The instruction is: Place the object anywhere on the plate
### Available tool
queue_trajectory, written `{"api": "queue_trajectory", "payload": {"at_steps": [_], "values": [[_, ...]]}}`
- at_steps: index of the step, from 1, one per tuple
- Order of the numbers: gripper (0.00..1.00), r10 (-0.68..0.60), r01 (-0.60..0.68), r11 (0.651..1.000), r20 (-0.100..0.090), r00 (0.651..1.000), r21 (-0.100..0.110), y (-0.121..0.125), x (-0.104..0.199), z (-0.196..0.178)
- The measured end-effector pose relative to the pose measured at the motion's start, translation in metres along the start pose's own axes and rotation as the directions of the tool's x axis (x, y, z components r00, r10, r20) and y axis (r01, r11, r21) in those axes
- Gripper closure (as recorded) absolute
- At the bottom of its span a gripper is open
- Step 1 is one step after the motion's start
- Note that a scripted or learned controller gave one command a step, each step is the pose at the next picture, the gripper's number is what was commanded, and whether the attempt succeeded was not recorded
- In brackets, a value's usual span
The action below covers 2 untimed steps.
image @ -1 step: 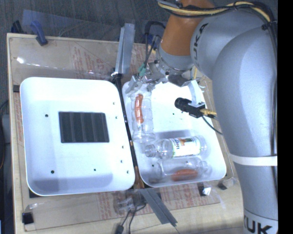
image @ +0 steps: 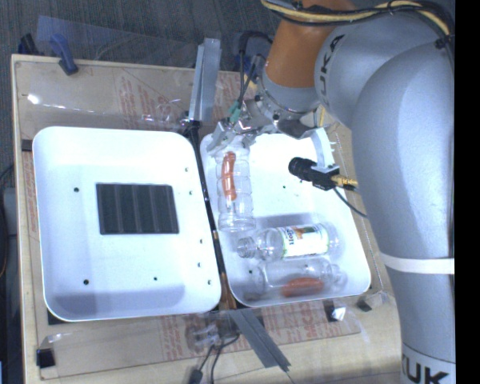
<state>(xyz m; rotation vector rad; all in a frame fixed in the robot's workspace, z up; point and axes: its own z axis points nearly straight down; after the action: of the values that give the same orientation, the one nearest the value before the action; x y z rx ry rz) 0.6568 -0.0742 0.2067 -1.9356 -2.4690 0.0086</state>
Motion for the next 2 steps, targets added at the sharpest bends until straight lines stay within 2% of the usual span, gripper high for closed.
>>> {"api": "queue_trajectory", "payload": {"at_steps": [1, 2], "values": [[1.00, 0.094, -0.094, 0.996, -0.001, 0.996, -0.002, -0.066, 0.057, -0.062], [1.00, -0.042, 0.042, 0.999, 0.000, 0.999, -0.001, 0.019, 0.083, -0.028]]}}
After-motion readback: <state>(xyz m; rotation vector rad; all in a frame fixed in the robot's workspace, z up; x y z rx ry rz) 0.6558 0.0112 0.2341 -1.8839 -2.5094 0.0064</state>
